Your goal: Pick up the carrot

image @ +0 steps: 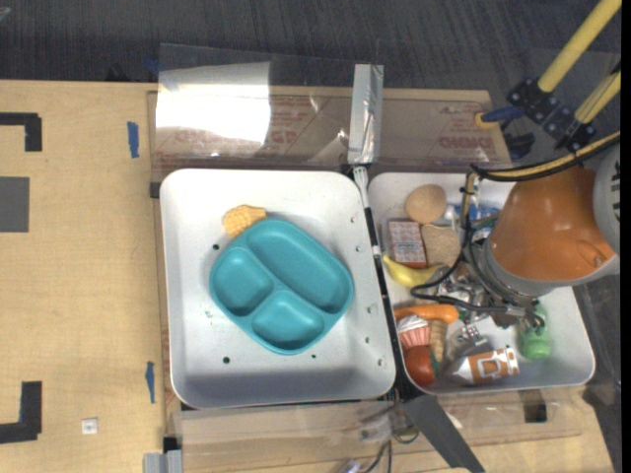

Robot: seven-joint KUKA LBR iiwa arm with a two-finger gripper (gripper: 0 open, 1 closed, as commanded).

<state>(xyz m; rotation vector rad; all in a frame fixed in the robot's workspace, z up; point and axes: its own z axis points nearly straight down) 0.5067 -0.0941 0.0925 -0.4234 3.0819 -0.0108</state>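
Carrot [426, 314] lies in the right bin [582, 358], near its 9 o'clock wall, just above a cupcake [414, 335] and a tomato [420, 365], with a banana [409, 271] at its 12 o'clock. Claw [471, 308] hangs low in the same bin under the orange wrist band, just to the carrot's 3 o'clock; whether it touches the carrot, or stands wide or narrow, cannot be told amid the clutter. Left bin [187, 264] carries a teal divided plate [281, 284] with a corn cob [242, 218] at the plate's 11 o'clock.
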